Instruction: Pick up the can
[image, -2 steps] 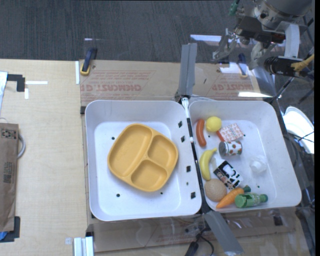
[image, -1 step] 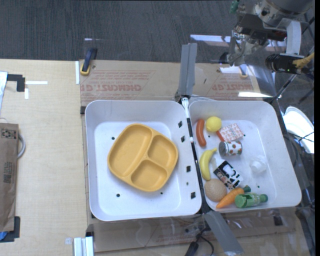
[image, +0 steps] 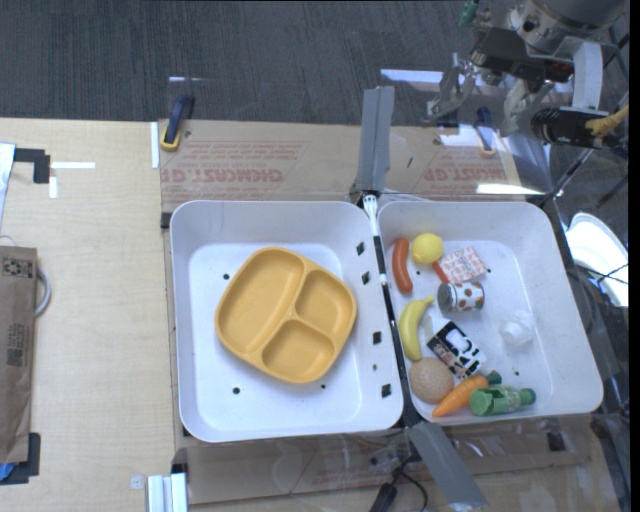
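The gripper (image: 457, 97) is positioned above the surface (image: 90, 300) at the 1 o'clock region of the view, beyond the far rim of the right bin (image: 553, 250) and well apart from its contents; whether its fingers are open or closed cannot be told at this resolution. The can (image: 462, 295) lies on its side near the centre of the right bin. A red-and-white packet (image: 463, 265) is just beside it at 12 o'clock, a yellow ball (image: 428, 247) sits at its 11 o'clock, and a banana (image: 412, 326) lies at its 8 o'clock. A black-and-white box (image: 456, 347) is located at the can's 6 o'clock. The left bin (image: 190, 300) contains a yellow divided plate (image: 287, 315), set near the bin's centre.
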